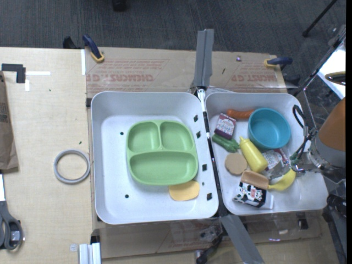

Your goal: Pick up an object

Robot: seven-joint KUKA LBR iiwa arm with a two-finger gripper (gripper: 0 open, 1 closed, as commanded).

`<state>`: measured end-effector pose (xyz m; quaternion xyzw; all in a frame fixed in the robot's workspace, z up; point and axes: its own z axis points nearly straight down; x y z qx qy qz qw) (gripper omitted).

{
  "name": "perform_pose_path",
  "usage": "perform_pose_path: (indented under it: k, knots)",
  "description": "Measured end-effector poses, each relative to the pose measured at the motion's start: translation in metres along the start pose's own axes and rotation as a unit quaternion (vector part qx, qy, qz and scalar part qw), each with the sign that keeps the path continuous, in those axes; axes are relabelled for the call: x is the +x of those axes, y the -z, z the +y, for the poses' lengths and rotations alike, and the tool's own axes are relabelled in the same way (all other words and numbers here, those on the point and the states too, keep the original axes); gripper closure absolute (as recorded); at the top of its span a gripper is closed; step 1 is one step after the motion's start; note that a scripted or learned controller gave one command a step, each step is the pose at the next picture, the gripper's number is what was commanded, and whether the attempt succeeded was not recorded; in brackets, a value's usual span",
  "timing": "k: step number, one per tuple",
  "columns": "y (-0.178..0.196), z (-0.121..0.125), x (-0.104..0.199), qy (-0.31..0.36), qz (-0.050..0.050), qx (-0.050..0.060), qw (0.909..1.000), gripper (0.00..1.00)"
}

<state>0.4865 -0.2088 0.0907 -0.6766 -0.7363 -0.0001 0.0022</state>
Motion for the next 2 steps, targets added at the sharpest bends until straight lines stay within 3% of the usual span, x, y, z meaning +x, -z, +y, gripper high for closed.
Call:
perform_pose_path:
  k: [1, 2]
  knots:
    - [0.009, 0.0, -0.001, -0.002, -0.001, -0.001, 1.0, 1.0]
    - [0.104, 0.014, 0.048, 0.065, -0.002, -0.001, 0.9979, 1.0]
